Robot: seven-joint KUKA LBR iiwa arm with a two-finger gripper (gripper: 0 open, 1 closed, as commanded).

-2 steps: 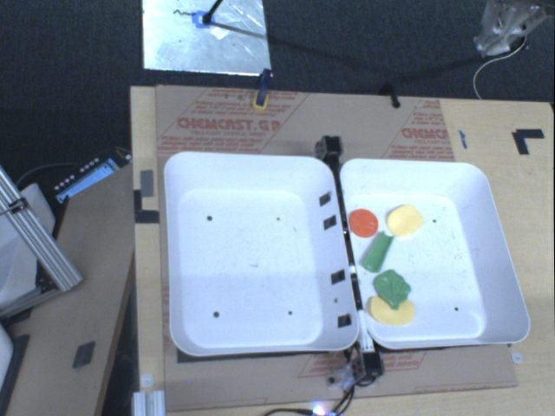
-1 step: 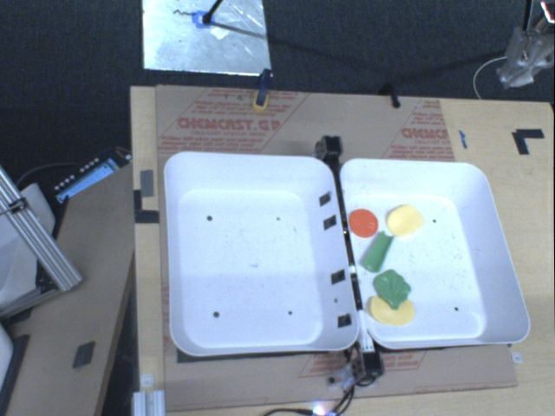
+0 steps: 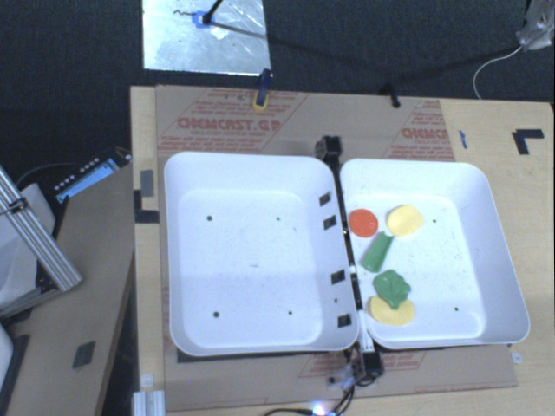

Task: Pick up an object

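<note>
The right bin holds several small toy food pieces near its left wall. A round orange-red piece lies beside a pale yellow piece. Below them a green stick-shaped piece lies at a slant. A dark green leafy piece rests partly on a flat yellow piece. At the frame's top right corner a small grey part of the robot shows, too little to read.
The left bin stands next to the right one, joined by black clips along the shared wall. Both rest on a cardboard sheet. A shiny metal plate lies behind. An aluminium frame stands at the left.
</note>
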